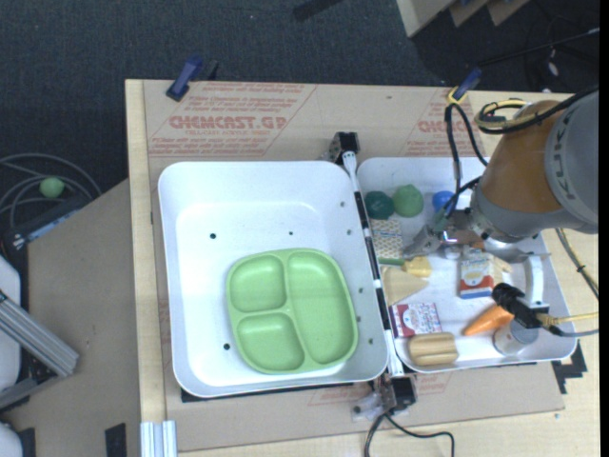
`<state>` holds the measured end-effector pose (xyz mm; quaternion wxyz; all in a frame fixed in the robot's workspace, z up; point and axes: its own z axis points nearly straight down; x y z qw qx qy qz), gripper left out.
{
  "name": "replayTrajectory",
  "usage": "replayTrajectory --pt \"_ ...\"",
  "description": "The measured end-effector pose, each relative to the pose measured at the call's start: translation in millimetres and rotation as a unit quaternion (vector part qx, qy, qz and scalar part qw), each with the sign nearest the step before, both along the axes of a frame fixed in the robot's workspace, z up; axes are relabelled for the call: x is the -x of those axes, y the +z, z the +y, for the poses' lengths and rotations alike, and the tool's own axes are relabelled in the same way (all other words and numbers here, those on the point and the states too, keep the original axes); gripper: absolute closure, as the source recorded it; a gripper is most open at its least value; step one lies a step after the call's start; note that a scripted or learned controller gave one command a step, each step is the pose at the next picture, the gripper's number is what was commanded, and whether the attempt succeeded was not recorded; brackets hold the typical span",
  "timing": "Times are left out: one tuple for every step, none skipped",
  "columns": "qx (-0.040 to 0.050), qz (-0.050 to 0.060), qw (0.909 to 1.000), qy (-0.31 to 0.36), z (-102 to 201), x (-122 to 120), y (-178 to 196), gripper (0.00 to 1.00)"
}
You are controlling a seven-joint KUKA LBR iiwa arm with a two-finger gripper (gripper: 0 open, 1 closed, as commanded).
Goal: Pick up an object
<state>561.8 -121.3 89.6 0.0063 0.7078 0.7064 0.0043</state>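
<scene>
Nearest, at six o'clock, a bun-like roll [431, 349] lies in the right bin [561, 350] beside an orange carrot [487, 319]; nothing looks lifted, so the pick remains. The gripper [440, 236] hangs at three o'clock. Farthest, at twelve, the board [285, 112] reads "CHEMCAST GP".

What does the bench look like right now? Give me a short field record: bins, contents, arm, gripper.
left bin: holds a green divided plate, three compartments, lying flat
right bin: holds small items, among them a carrot, a bread roll, a red-and-white packet, a green ball, a teal ball
arm: over the right bin, reaching in from the right
gripper: low over the right bin's upper middle; finger state unclear
held object: none visible
</scene>
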Motion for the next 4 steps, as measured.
replayTrajectory --pt "-0.0014 0.007 1.0 0.001 -86.5 -69.8 -4.0 0.0" --pt "-0.0004 0.006 1.0 0.001 -86.7 -70.2 6.2 1.0" --pt "-0.0025 0.008 1.0 0.002 -16.7 -65.0 -4.9 1.0" --pt "-0.0017 0.005 1.0 0.002 49.1 -76.4 96.7 1.0"
